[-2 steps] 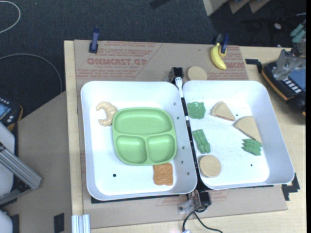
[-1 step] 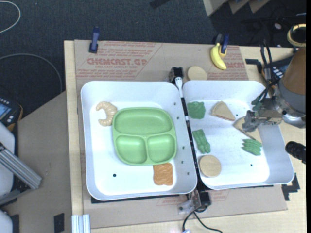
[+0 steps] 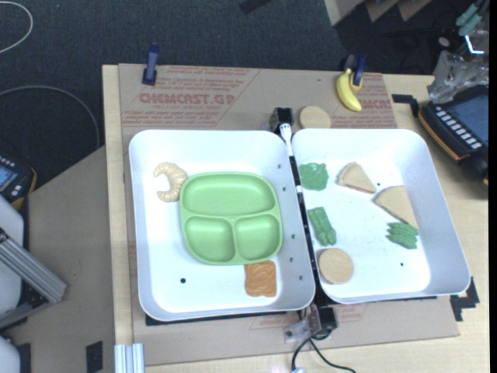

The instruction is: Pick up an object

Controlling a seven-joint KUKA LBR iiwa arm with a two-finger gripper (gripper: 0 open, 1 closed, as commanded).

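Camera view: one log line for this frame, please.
left white bin: green three-compartment plastic tray, tan croissant, orange waffle | right white bin: round tan cracker, two tan wedges | pick: not started

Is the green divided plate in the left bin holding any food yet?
Empty: the green plate shows three bare compartments.

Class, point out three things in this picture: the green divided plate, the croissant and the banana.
green divided plate (image 3: pixel 203 196): camera view, bare floor of its large upper compartment.
croissant (image 3: pixel 170 180): camera view, middle of its curved body.
banana (image 3: pixel 347 92): camera view, middle of the yellow peel.
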